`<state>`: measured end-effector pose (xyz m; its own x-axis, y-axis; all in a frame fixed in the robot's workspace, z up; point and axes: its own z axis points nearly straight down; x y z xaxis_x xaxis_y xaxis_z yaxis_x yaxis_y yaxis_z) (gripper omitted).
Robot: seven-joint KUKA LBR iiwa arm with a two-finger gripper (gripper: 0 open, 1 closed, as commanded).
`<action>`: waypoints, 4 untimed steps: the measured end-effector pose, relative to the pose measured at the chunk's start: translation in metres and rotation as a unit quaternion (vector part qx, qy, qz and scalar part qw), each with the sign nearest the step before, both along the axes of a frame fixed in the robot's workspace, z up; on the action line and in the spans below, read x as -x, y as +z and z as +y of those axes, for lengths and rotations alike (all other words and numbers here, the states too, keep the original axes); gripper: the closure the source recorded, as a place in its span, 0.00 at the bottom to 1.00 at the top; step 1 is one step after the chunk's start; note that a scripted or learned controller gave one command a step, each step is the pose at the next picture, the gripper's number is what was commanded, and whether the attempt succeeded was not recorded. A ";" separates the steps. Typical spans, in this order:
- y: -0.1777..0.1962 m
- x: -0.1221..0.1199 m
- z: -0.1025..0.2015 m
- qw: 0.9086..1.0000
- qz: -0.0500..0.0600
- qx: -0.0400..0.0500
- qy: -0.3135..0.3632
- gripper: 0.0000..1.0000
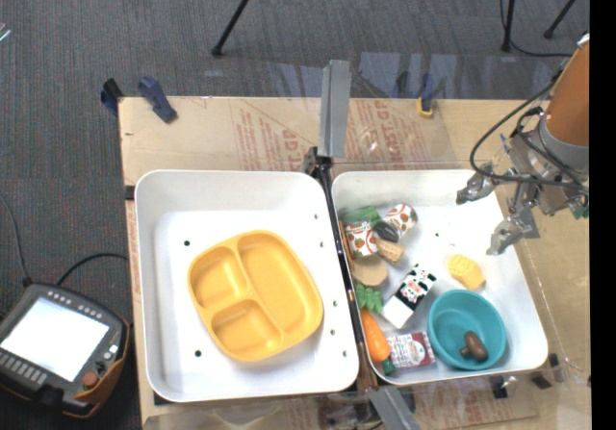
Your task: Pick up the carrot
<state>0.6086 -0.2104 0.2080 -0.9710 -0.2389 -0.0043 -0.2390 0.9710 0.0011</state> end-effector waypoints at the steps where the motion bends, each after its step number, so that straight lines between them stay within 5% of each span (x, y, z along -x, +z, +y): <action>1: 0.017 -0.018 0.024 1.000 -0.001 0.000 0.002 0.00; 2: -0.062 -0.022 0.001 0.999 0.005 -0.001 -0.041 0.00; 3: -0.122 0.018 0.001 0.999 0.002 -0.001 -0.033 0.00; 4: -0.120 0.015 0.005 1.000 0.000 0.000 -0.032 0.00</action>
<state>0.5932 -0.2050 0.0883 -0.9842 -0.1771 -0.0046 -0.1771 0.9842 0.0006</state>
